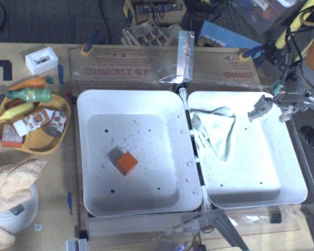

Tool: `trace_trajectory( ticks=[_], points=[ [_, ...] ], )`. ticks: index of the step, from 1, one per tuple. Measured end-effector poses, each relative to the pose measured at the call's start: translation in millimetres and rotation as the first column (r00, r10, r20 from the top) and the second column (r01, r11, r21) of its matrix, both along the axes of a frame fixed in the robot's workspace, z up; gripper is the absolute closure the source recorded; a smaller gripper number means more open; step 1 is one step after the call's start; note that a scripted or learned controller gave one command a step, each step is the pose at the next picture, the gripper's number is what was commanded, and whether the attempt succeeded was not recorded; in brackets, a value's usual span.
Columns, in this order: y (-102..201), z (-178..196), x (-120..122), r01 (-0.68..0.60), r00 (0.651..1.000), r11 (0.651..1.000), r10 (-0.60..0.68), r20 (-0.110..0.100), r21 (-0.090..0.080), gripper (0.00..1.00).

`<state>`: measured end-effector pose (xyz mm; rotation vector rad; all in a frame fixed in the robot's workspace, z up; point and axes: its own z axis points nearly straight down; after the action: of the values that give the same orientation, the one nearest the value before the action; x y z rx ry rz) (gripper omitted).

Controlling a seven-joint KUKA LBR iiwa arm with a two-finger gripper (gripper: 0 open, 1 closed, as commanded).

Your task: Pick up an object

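I judge the pick not yet started: the tool (261,107) hangs empty over the right bin's (261,184) upper edge, its state unreadable, with the block (127,163) and cloth (217,129) ungrasped.

One fixed cam above desk (36,56), looking down at a slant on both white bins, left bin (89,109) & right bin (293,187). Mid distance; arm (303,95) enters from view's right.

Soft crumpled cloth (215,129) (smooth plastic bins (94,109))
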<state>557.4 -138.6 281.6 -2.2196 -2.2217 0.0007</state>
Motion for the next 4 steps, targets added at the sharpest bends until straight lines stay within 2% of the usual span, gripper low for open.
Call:
trace_trajectory(
  ticks=[1, 2, 3, 4],
  points=[
    [16, -116, 47, 0.015, 1.0, 1.0, -0.015, 0.0, 0.0, 0.0],
    [66, -41, 40, -0.097, 0.995, 0.995, 0.097, 0.004, -0.002, 0.0],
    [-12, -86, 22, -0.137, 0.991, 0.991, 0.137, 0.001, 0.0, 0.0],
    [38, -193, 29, -0.221, 0.975, 0.975, 0.221, 0.011, -0.004, 0.0]
  ],
)
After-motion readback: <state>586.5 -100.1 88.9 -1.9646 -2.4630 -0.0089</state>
